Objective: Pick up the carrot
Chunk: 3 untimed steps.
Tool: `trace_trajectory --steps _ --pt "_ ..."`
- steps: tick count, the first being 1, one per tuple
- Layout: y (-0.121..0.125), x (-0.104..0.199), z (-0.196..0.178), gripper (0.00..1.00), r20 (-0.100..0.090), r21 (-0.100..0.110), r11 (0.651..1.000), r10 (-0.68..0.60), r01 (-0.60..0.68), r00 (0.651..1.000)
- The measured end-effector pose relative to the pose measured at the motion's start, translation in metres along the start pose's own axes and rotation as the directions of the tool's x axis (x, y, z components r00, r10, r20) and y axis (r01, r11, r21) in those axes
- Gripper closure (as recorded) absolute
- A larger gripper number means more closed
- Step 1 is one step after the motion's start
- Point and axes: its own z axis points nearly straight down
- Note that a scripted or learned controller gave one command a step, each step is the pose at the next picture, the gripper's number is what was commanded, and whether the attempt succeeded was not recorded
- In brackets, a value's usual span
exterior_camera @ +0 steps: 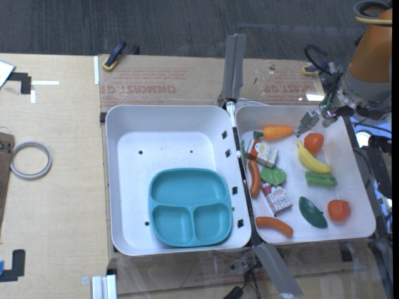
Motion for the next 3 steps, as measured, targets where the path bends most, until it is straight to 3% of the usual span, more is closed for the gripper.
trace_trajectory --steps 1,2,3 --pt "0.022 0.008 0.004 0.00 0.001 -0.002 0.974 -0.226 0.226 0.974" --pt "0.022 0.007 0.020 0.00 0.001 -0.002 0.898 -0.440 0.440 0.898" --pt "0.004 -0.031 -0.006 0.00 0.005 -0.003 0.741 -0.672 0.672 0.741"
